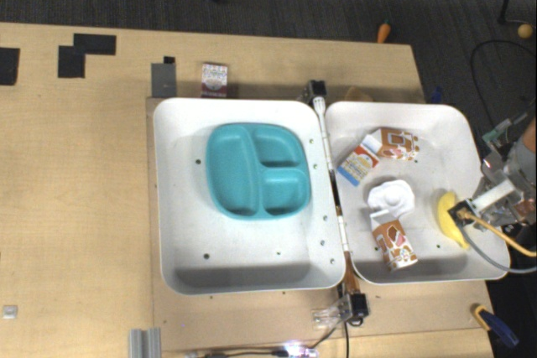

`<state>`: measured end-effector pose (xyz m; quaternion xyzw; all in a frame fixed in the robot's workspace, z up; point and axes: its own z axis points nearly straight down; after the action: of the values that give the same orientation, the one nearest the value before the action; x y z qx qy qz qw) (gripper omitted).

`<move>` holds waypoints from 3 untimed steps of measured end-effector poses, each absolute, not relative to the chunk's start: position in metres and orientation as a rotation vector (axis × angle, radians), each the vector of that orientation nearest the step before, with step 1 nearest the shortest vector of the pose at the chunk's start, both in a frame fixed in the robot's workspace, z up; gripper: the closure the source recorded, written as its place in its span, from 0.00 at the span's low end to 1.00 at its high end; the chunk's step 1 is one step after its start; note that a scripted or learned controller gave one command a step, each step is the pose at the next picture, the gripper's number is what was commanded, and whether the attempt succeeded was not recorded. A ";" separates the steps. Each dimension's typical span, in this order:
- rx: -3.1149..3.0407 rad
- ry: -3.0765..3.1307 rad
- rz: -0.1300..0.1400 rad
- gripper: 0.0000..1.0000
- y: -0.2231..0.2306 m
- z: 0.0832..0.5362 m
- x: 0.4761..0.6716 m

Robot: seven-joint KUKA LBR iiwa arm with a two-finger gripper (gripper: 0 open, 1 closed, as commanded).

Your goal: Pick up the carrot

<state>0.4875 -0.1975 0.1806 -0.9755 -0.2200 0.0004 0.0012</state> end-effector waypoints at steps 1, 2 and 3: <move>-3.122 -0.356 -0.005 1.00 -0.206 0.263 0.489; -3.122 -0.329 0.003 1.00 -0.205 0.233 0.488; -3.116 -0.348 0.003 1.00 -0.160 0.195 0.488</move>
<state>0.4880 -0.1599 0.1947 -0.9938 -0.1111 0.0010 0.0029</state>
